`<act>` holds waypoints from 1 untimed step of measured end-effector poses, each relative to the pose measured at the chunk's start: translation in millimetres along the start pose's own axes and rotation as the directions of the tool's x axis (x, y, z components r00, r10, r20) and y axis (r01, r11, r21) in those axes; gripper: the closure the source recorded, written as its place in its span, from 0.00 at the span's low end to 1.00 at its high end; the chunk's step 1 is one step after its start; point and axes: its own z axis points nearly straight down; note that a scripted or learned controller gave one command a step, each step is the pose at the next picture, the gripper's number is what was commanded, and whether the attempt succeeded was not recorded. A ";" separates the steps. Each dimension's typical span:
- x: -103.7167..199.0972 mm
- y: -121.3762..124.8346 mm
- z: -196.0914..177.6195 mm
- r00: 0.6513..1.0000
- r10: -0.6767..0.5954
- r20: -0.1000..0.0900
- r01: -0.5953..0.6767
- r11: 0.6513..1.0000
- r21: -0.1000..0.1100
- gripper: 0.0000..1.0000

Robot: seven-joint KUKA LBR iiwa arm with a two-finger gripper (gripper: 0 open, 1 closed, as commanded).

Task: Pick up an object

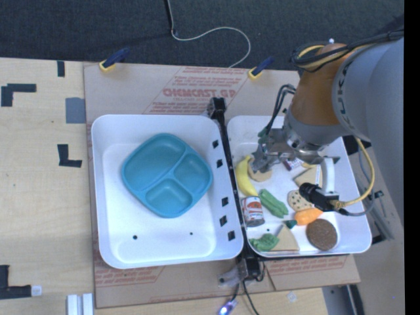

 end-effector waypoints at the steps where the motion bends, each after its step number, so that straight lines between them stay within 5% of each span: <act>1: 78.0 -8.6 -67.3 1.000 -0.004 -0.002 0.004 1.000 -0.008 1.00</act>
